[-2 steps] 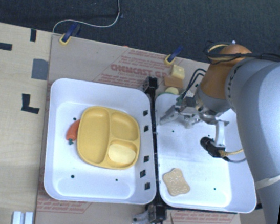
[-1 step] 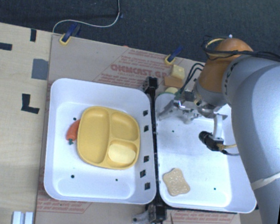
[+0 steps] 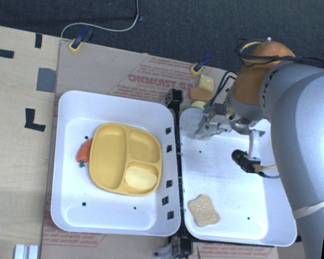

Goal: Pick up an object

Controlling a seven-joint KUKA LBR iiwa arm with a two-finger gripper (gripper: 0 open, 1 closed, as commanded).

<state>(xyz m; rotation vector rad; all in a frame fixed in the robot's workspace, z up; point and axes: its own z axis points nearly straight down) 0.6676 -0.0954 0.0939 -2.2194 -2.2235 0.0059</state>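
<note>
Hanging over the far corner of the right bin (image 3: 268, 227), my jaws (image 3: 209, 125) sit low near its rim; I cannot tell how they stand. Two white bins rest side by side on the bench (image 3: 6, 134). One tan cracker-like piece (image 3: 204, 211) lies in the right bin. The left bin (image 3: 62, 201) holds one yellow divided plate (image 3: 125, 158) and one orange item (image 3: 83, 151) touching its edge.
</note>
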